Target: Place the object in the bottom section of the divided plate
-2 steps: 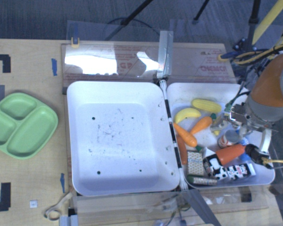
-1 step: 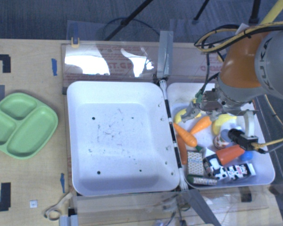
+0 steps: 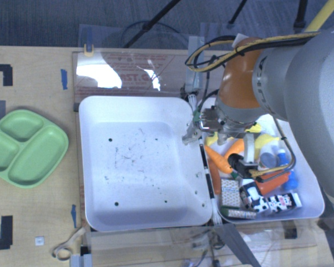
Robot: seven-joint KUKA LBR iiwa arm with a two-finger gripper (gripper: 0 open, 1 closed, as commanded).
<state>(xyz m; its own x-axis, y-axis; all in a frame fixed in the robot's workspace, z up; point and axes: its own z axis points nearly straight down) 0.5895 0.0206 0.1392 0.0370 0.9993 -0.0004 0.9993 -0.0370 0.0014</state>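
A grey robot arm with an orange band above its wrist reached in over the right-hand white bin, its gripper lowered among a heap of small items at that bin's near side. Whether the claw was open or closed, or had hold of anything, could not be made out; the wrist and the clutter hid it.

Just below the wrist lay an orange carrot-shaped toy, slanting along the bin's left wall. Beside it sat a yellow object, a blue bottle-like item and an orange-red piece. Toward the bin's front edge rested a speckled packet and a black-and-white patterned box. Which of these was the object meant for the plate could not be told.

The left-hand white bin stood against the first, its floor marked with faint scuffs and a few dark dots. Behind it, at the bench's far edge, lay a clear plastic sheet catching glare.

The green divided plate sat well apart near the bench's left edge, outside both bins, with two small sections on its far side and one long section on its near side. Black tape marks framed the area around it. A loop of beige cord lay at the front edge of the bench, near the left bin's corner.
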